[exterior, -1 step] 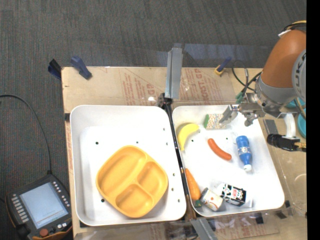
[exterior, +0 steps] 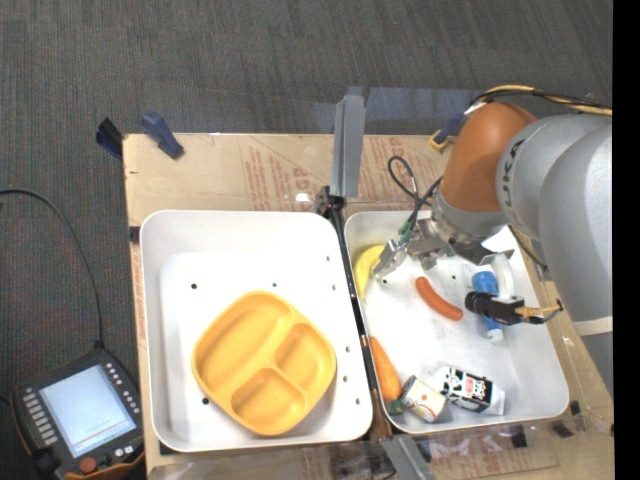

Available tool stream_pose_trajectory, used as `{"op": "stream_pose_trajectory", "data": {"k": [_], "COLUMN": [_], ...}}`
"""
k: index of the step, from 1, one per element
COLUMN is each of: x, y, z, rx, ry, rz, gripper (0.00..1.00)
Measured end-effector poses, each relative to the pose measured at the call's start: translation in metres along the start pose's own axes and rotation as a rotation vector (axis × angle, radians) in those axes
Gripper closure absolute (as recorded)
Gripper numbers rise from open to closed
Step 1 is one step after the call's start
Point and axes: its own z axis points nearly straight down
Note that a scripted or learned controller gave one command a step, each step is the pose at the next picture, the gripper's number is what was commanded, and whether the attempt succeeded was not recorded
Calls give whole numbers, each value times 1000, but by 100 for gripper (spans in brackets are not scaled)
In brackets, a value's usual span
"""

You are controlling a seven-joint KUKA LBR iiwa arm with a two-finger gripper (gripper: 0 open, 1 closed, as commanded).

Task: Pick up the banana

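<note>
The banana [exterior: 368,264] lay in the right bin's [exterior: 540,368] near-left corner against the dividing wall, long axis roughly along that wall, just left of the pincer [exterior: 392,259], whose opening I could not tell.

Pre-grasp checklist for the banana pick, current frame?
1. Banana located, right bin, upper left corner: ok.
2. Hand positioned at the banana's right edge: ok.
3. Banana between the hand's grips: cannot tell.
4. Neighbours apart from banana: sausage and carrot lie separate: ok.
5. Room on the bin-wall side: banana lies against the left wall: not ok.
6. Yellow tray in left bin, out of path: ok.
</note>
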Motion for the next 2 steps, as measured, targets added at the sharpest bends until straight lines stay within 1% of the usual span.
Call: {"op": "stream_pose_trajectory", "data": {"k": [1, 2], "x": [5, 7], "y": [1, 1], "z": [0, 0], "rx": [1, 1], "ry": [0, 1], "rz": [-88, -276], "gripper": [0, 0]}}
